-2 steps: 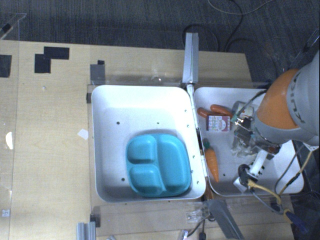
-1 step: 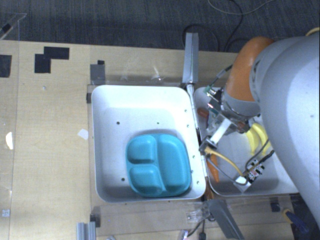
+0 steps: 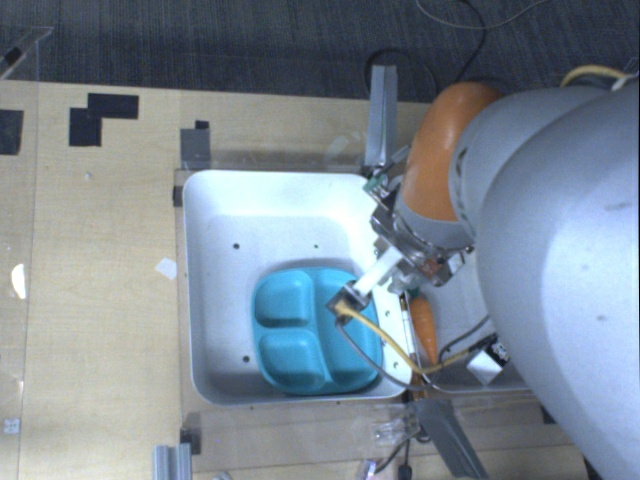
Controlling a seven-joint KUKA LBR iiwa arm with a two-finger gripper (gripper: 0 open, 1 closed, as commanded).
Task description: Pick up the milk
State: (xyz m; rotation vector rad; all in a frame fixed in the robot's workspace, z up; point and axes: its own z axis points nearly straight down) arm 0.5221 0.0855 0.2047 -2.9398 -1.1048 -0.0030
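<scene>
At the near edge of the right bin (image 3: 455,384), a small white carton (image 3: 484,365), taken to be the milk, is half hidden under the arm (image 3: 560,248), near an orange carrot (image 3: 424,330). Farther back, the gripper (image 3: 415,263) is seen above the wall between the bins, beside the blue tray (image 3: 290,338); whether it is open or closed cannot be told. The approach is judged to be in hand: a shift over the carton and a descent are called for.

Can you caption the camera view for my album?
Robot arm reaches in beside a blue tray in a white bin.
</scene>
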